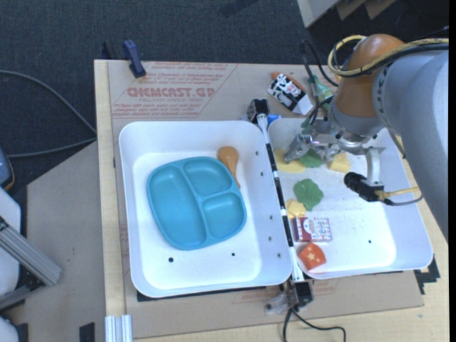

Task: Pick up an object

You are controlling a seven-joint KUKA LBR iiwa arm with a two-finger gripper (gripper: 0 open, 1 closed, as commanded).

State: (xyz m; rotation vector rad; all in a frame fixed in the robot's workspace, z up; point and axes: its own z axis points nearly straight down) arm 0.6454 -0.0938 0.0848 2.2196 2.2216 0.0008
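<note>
- Camera view: the gripper (311, 147) is low in the back part of the right bin (370, 251), just over a yellow piece (290, 167) and a green piece (311, 160) that lie touching each other.
- I judge one of these two is the object to pick; which one, I cannot tell.
- The fingers seem spread narrow, with nothing clearly between them, so I do not say it holds anything.
- Near these, a second yellow piece (340, 162) lies under the wrist, and a green leaf (308, 192) lies toward the front.
- More to the front, along the left wall of this bin: a small yellow block (296, 209), a red-white packet (312, 229) and a red piece (312, 256).
- The left bin (142, 148) has a blue tray (197, 201) and an orange thing (229, 157) beside it.
- Risk: the pieces are flat and close, so the fingers may slide over them or catch both.
- Risk: the target lies near the wall between the bins, so one finger could hit the wall and push the piece away.
- Both bins stand on the surface (171, 91).
</note>
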